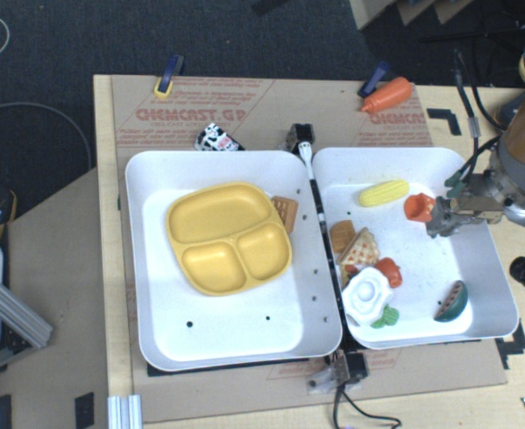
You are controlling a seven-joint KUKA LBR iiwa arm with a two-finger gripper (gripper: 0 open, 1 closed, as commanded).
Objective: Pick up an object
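Note:
My gripper hangs low over the upper right part of the right bin, and the arm comes in from the right edge. A small red-orange toy lies right against the gripper's left tip; whether it is gripped is not visible. A yellow corn cob lies just left of it. Lower in the same bin are a brown bread piece, a pizza slice, a red piece, a white fried egg and a watermelon slice.
The left bin holds a yellow divided plate with a brown waffle piece at its right rim. Behind the bins, on the board, lie an orange carrot, a black-and-white toy and a yellow clamp.

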